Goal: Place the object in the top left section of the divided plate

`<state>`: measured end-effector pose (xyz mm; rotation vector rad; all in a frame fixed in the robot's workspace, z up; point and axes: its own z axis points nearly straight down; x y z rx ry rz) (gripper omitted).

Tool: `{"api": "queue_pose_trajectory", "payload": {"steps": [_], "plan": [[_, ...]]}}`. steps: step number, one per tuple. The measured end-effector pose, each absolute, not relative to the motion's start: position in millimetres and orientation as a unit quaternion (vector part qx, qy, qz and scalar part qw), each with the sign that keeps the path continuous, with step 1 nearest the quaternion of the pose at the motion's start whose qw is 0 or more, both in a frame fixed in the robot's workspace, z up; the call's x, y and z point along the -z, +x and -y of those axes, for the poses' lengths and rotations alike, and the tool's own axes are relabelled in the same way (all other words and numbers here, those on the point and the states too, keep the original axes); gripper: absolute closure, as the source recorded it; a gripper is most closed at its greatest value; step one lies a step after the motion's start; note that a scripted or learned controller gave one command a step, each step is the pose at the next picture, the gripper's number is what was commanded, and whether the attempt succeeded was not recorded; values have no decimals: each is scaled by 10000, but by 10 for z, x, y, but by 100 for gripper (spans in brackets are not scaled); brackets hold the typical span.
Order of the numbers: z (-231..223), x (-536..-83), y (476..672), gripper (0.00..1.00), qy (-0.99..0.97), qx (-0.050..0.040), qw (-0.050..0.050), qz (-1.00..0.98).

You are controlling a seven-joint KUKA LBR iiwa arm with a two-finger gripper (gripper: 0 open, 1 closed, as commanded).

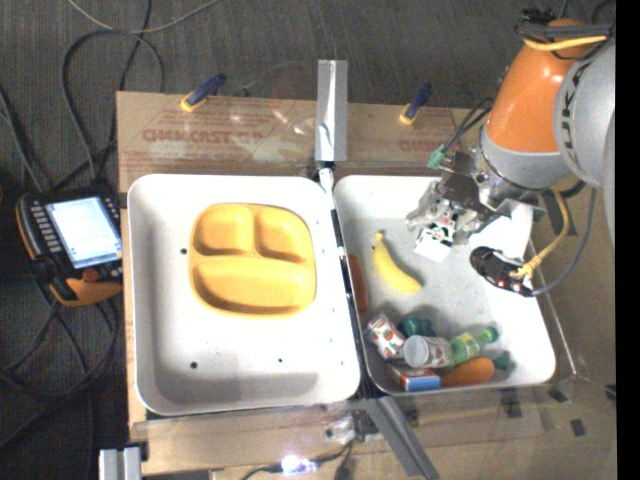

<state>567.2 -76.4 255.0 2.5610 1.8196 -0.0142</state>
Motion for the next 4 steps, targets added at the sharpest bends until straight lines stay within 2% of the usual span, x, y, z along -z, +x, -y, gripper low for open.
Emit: {"api": "queue_pose_trajectory", "payload": {"steps": [1,2,3,4], "plan": [[2,-1965,6049,100,8234,41,-20,-5674],[-535,-1907,6504,100,6715,29,-13,-7410],[-573,-1802,5974,100,6782,37,-14,-7348],[-1165,-1466,6241,100,6541,34,-15,-7564]]}}
